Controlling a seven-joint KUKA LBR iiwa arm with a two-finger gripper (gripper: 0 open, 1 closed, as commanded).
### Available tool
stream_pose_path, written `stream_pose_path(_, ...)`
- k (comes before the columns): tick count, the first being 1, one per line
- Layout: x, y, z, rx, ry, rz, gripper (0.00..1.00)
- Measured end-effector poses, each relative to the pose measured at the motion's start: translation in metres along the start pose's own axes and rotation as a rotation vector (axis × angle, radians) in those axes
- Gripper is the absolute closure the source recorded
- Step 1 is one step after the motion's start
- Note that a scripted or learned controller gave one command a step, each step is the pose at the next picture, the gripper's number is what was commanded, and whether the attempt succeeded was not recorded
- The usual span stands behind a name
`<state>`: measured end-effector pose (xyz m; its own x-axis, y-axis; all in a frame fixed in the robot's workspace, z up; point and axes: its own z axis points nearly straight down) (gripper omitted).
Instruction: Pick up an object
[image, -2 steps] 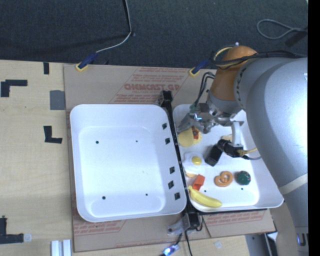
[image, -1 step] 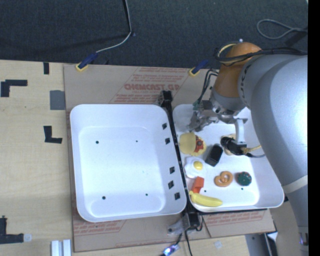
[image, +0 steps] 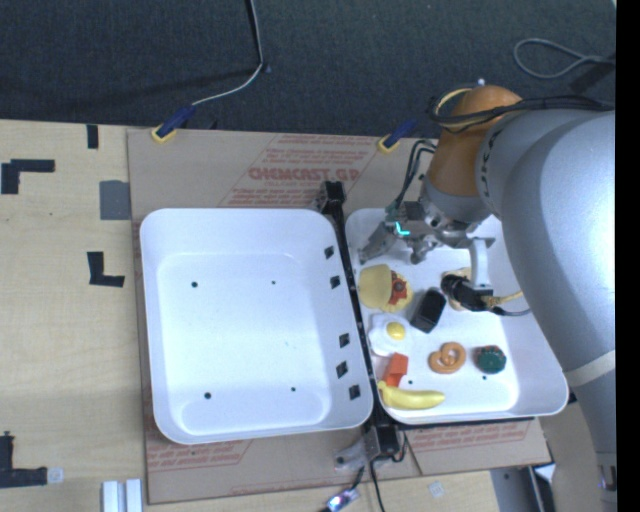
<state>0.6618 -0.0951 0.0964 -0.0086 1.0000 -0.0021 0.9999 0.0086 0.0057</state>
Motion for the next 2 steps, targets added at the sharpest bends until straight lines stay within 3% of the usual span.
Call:
stream_pose_path(1,0.0016,0.0005,-0.0086,0.002,0.000,-0.004,1.00)
stream_pose_path(2,0.0017,0.0004,-0.0081,0.003,-0.001,-0.004,0.00)
